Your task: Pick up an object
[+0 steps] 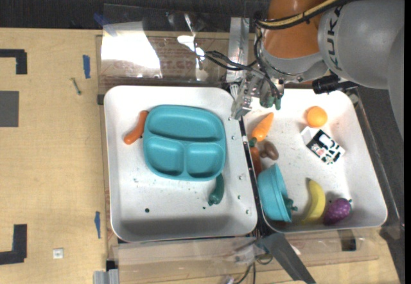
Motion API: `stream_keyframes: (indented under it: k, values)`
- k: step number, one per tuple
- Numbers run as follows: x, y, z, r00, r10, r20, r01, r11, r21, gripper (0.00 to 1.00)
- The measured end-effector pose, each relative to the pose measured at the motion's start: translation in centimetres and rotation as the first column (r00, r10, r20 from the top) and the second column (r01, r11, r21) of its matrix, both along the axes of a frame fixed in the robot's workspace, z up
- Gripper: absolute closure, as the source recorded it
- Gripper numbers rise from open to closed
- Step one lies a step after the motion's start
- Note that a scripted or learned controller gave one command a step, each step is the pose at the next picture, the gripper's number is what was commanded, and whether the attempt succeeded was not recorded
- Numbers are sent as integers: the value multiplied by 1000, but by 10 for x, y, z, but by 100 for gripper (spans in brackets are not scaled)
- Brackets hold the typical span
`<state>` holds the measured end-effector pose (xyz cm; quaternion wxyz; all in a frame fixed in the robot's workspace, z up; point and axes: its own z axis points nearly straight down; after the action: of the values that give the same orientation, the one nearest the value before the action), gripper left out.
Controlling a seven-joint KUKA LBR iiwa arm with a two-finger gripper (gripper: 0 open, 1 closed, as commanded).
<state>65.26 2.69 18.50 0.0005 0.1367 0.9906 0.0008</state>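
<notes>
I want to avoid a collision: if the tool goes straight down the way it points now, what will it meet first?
Probably the top end of the orange carrot-shaped toy, just below the tool, near the left wall of the right white bin. Depth is unclear from this slanted view.

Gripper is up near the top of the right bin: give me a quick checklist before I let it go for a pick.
1. Gripper position: over the divide between the bins, above the orange carrot. Ok.
2. Finger state: blurred by cables. Cannot tell.
3. Anything already held: nothing seen between the fingers, but view is cluttered. Cannot tell.
4. Nearest target free: the carrot lies against the left wall of the right bin, crowded by a brown piece. Not ok.
5. Easier target: the orange ball sits apart from the other things. Ok.
6. Teal tray in the left bin: lying flat, clear of the arm. Ok.
</notes>
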Motion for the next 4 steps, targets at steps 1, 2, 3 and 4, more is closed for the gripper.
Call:
stream_keyframes:
  k: [1, 2, 3, 4]
  values:
    - [9, 30, 39, 1000, 28, 11, -28, 1000, 0, 100]
    - [0, 102, 44, 991, -132, 7, 132, 991, 3, 100]
    - [-2, 166, 41, 984, -180, 5, 180, 984, 3, 100]
    - [-33, 200, 5, 948, -318, -3, 318, 948, -2, 100]
